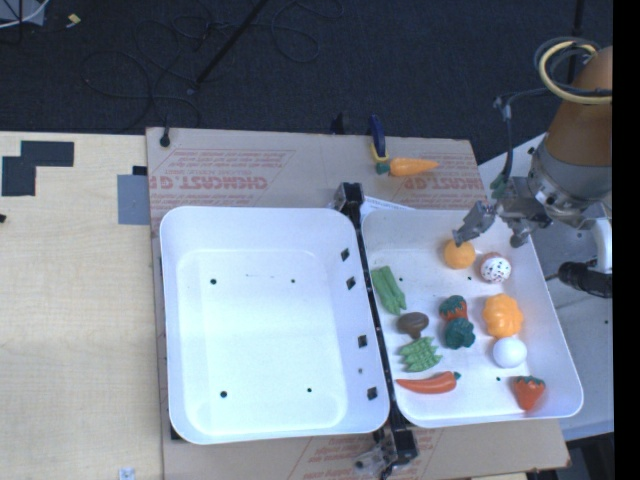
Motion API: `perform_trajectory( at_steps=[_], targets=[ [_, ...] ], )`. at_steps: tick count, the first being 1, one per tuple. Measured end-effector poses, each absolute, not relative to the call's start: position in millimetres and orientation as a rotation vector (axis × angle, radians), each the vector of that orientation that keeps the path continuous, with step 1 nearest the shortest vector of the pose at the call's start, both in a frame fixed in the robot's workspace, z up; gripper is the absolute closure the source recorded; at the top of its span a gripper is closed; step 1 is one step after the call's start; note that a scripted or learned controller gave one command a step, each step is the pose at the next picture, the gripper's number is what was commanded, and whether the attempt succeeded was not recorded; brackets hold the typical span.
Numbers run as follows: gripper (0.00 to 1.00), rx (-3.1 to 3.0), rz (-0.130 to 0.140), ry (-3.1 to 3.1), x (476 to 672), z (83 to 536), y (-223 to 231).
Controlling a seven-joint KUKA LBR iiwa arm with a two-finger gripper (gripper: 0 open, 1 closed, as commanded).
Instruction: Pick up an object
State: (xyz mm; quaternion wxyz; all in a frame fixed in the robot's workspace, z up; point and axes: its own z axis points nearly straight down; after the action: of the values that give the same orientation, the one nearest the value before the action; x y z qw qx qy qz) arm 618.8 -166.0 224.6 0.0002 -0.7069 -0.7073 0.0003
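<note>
Two dark fingers are seen spread apart on the gripper (496, 228), which hangs over the far edge of the right bin (560, 368); nothing is held between them. One fingertip (468, 232) is placed just above a small orange ball (459, 255), though contact cannot be judged from this angle. The other fingertip is set toward the bin's right rim. Just beside the ball, a white speckled ball (495, 268) is found.

Nearer the front, an orange pepper (503, 314) and a plain white ball (509, 351) are laid close together, with a strawberry (529, 392) at the front corner. A red chili (430, 382) is stretched with its long axis across the bin, its stem end pointed right. A green pod (388, 289) is laid lengthwise along the divider, pointing from far to near. A brown mushroom (412, 322), a leafy green piece (420, 352) and a dark green broccoli (459, 332) are gathered in the middle.

Beyond the bins, a carrot (410, 167) is laid on the cardboard, tip pointed right. The left bin (175, 268) is set alongside.
</note>
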Motion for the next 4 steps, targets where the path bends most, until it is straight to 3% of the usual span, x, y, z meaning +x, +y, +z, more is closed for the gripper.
perform_trajectory(
  at_steps=[1,2,3,4],
  targets=[
    [0.0,-2.222,0.002,-2.224,638.0,180.4,-213.9],
    [0.0,-2.22,0.001,-2.221,618.1,108.1,-214.0],
    [0.0,-2.212,0.014,-2.213,641.7,85.9,-154.9],
    [0.0,-2.216,0.008,-2.219,642.4,86.6,-94.6]
  ],
)
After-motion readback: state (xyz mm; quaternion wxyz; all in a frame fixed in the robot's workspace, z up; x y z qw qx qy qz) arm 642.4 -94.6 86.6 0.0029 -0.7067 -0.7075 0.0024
